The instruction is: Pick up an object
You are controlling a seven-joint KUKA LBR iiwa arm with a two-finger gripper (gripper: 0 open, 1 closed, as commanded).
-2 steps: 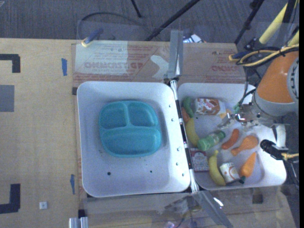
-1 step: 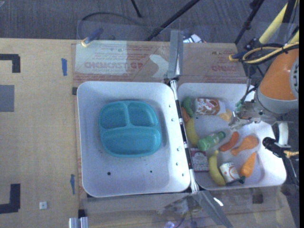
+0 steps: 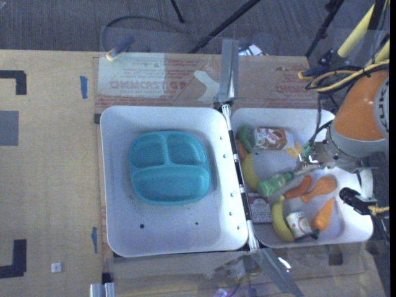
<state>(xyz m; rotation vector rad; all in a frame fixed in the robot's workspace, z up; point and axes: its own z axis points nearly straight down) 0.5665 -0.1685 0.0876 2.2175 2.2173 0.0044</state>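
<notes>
End effector low in the right bin, at the green bottle's cap end.

You have the end effector (image 3: 307, 160) down among the clutter of the right bin (image 3: 362, 228). The green bottle (image 3: 278, 182) lies just to its lower left, long axis running slantwise from lower left up to the right, cap end nearest the tool. An orange carrot-shaped piece (image 3: 314, 187) sits just below. Whether the tool is spread or pressed together, you cannot tell: the wrist hides it, and nothing shows as pinched. Left bin (image 3: 117, 228) carries a teal divided plate (image 3: 168, 167), well apart.
</notes>
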